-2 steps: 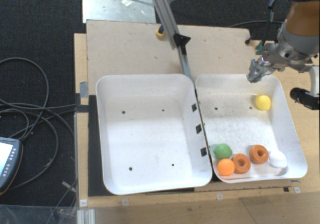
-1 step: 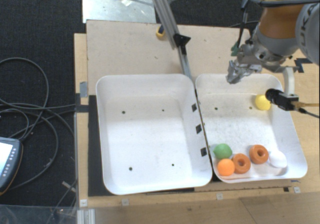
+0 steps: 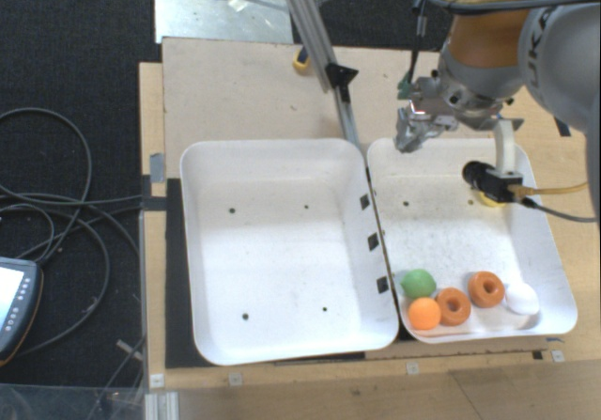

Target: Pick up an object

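At far left, a tablet-like screen (image 3: 14,305) and loose black cables (image 3: 56,193) on dark floor. Left bin (image 3: 202,221): bare white floor. Right bin (image 3: 540,249): along its near edge, a green ball (image 3: 419,282), an orange ball (image 3: 424,314) touching it, two orange-brown rings (image 3: 453,305) (image 3: 486,288), then a white egg-shaped piece (image 3: 521,298) at the corner. Gripper (image 3: 409,138) hangs above the right bin's far left corner, well apart from the objects, nothing between its fingers; jaw state cannot be made out.

Two shallow white plastic bins sit side by side on the tabletop (image 3: 235,89); left bin (image 3: 202,221), right bin (image 3: 540,249) holding five small objects along its near edge.
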Available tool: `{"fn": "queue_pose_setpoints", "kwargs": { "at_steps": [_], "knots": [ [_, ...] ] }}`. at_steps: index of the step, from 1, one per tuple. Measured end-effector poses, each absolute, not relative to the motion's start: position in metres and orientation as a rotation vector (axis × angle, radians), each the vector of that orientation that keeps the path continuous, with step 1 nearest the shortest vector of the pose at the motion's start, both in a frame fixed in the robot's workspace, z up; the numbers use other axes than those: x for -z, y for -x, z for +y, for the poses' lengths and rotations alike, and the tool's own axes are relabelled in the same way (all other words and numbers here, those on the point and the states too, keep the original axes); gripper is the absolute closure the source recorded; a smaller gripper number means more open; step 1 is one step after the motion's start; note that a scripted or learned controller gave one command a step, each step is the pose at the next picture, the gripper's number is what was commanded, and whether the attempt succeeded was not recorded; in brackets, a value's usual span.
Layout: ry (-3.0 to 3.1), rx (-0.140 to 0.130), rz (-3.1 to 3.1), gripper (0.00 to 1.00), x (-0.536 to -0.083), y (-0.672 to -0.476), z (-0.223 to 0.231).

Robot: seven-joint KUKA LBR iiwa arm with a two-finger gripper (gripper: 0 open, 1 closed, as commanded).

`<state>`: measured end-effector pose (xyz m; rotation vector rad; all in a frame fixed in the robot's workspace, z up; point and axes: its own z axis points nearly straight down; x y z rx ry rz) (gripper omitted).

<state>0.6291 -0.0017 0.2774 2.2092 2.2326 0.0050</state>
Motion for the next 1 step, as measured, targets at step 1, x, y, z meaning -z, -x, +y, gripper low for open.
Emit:
{"fn": "queue_pose_setpoints", "kwargs": {
  "at_steps": [1],
  "knots": [
    [-2.211,-0.002,2.234,1.00,-0.2574,-0.6377,0.0511]
  ]
}}
